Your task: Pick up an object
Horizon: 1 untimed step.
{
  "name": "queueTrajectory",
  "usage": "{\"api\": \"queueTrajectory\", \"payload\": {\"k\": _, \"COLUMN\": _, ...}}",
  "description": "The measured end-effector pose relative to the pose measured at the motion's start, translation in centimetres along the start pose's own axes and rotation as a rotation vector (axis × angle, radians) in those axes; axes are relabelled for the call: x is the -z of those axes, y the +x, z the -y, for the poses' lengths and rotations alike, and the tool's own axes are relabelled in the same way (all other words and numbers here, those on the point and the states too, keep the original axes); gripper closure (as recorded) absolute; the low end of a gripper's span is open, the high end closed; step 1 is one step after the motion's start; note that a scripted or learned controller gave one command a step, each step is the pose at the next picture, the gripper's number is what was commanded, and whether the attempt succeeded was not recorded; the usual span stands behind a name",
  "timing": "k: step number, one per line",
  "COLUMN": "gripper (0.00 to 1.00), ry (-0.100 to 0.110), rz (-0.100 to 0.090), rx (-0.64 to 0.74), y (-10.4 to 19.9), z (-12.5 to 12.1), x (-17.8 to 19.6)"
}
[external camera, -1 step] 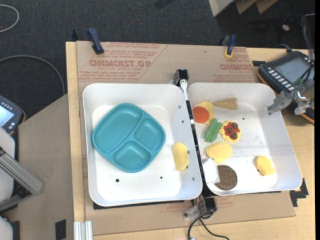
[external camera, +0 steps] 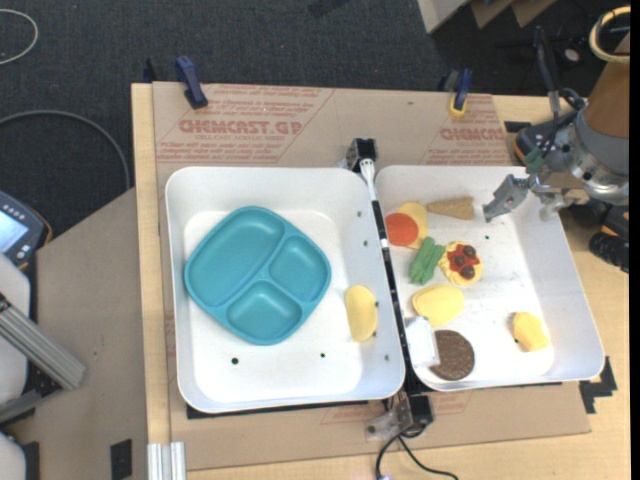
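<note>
My gripper [external camera: 522, 203] hangs over the far right part of the right bin [external camera: 575, 308], open, with nothing between its fingers. To its left in that bin lies a tan wedge [external camera: 452, 208], with an orange-red round piece [external camera: 403, 228] beside it. Nearer the middle lie a green piece [external camera: 427, 260], a small pizza-like toy [external camera: 463, 262] and a flat yellow piece [external camera: 438, 303]. A brown disc [external camera: 452, 354] and a small yellow lump [external camera: 529, 331] rest near the front wall.
The left bin [external camera: 190, 368] holds a teal divided plate [external camera: 258, 273] and a yellow oblong piece [external camera: 361, 311] by its right wall. A black divider strip [external camera: 380, 238] runs between the bins. Blue clamps [external camera: 190, 81] grip the board's far edge.
</note>
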<state>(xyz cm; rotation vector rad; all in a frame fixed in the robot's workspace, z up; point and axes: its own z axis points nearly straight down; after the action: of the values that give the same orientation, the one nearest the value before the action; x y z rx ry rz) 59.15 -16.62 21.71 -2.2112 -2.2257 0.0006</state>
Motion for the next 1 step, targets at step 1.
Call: {"api": "queueTrajectory", "payload": {"k": 1, "gripper": 0.00, "ry": -0.012, "rz": 0.002, "rx": 0.002, "y": 7.07, "z": 0.70, "x": 7.29}}
